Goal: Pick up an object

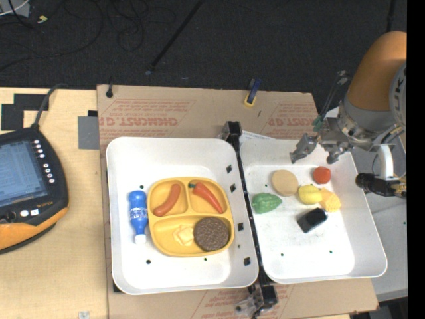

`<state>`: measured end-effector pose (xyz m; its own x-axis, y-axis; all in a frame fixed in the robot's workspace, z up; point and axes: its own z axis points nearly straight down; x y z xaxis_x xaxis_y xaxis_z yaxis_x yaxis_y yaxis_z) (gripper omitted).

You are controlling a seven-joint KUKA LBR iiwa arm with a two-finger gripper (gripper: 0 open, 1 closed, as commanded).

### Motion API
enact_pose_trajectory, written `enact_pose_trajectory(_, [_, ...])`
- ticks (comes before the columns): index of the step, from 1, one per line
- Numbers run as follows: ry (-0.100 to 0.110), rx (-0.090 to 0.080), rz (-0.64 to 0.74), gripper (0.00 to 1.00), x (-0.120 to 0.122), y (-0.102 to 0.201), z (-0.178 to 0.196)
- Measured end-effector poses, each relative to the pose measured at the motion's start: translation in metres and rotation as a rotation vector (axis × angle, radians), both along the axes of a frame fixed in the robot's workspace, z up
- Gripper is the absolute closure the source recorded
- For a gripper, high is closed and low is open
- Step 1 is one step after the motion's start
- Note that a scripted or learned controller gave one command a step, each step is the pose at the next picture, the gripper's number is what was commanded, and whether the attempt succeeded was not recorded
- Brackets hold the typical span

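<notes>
Right bin (358, 261) has five items: one bun (285, 182), green veg (266, 203), tomato (322, 175), lemon (309, 194), black block (311, 219). Gripper (317, 149) hangs spread wide above the bin's far edge, holding nothing. Left bin (126, 271) holds one yellow tray (154, 234) and one bottle (137, 215).

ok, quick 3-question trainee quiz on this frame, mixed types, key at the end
1. True or false: the gripper holds the red ball.
2. Which item lies beside the yellow tray, outside it? A) blue bottle B) sausage C) brown patty
3. Fill in: the black block lies in the ___ bin.

Key
1. False: the gripper hangs open above the right bin, with nothing between its fingers.
2. A
3. right
</notes>
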<state>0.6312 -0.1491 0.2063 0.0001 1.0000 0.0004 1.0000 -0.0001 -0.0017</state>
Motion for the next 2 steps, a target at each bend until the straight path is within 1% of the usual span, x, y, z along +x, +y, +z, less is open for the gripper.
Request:
enact_pose_trajectory(1, [0.000,0.001,0.000,1.00,0.000,0.000,0.010])
enact_pose_trajectory(2, [-0.004,0.002,0.005,1.00,-0.041,0.066,0.084])
